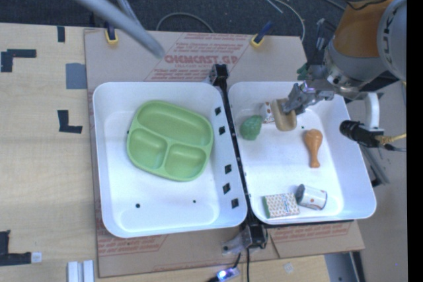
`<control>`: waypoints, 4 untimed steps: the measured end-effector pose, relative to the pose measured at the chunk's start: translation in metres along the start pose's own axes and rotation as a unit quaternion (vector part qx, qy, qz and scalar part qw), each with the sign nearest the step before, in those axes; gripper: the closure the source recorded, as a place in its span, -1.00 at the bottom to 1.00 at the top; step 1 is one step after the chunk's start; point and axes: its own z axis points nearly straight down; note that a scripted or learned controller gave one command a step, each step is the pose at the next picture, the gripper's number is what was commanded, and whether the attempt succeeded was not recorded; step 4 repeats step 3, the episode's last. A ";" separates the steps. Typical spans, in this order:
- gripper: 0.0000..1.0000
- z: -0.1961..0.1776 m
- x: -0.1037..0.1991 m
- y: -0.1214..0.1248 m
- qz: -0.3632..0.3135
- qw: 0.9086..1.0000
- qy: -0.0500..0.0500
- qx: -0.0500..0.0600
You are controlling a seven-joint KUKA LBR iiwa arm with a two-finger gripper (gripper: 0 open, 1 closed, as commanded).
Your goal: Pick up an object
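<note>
We see the arm [370, 23] coming in from the right over the right bin [344, 162], gripper [291, 105] low near the bin's far edge, roughly mid-width. A tan block-like object [285, 119] sits right at the fingertips, touching or just under them; we can't tell if the claw is released, clenched or grasping it, since the fingers blur into the object.

Other items in the right bin:
- green rounded lump [250, 128], near the far-left corner, just beside the divider between the bins
- small white piece [268, 111] between the green lump and the tan object
- orange drumstick-shaped toy [313, 145], toward the right edge, well apart from the gripper
- speckled green-and-white box [281, 205], at the near edge
- small white-and-grey cylinder [311, 197] just beside it, on its side

Left bin [112, 195]: green sectioned plate [170, 140] lying flat, centred toward the far edge.
</note>
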 end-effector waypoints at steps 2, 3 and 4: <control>1.00 0.009 0.112 0.011 0.000 1.000 0.000 0.000; 1.00 0.016 0.171 0.026 -0.002 1.000 0.001 0.000; 1.00 0.016 0.171 0.026 -0.002 1.000 0.001 0.000</control>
